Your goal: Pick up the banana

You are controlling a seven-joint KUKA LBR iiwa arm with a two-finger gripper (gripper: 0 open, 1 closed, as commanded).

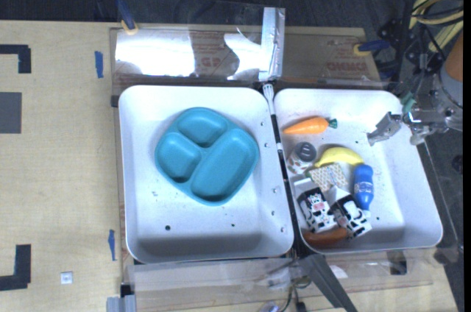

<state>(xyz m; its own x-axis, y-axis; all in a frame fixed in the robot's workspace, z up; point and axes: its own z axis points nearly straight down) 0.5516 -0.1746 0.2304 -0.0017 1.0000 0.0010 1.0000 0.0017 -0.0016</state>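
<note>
While the curved yellow banana [340, 155] lies in the right-hand shallow white bin [419, 218], between an orange carrot [306, 126] and a blue bottle [363, 185], the grey two-finger gripper [385, 128] hovers at the bin's upper right, its grasp state indiscernible, clasping nothing visible.

The banana [340, 155] is seen as a short, curved yellow fruit, laid flat on the floor of the right bin [419, 218], roughly midway between its far and near rims and nearer its left wall than its right. Its long axis is turned across the bin, with the arch bowed toward the far rim. Its lower edge is partly overlapped by neighbouring items.
</note>
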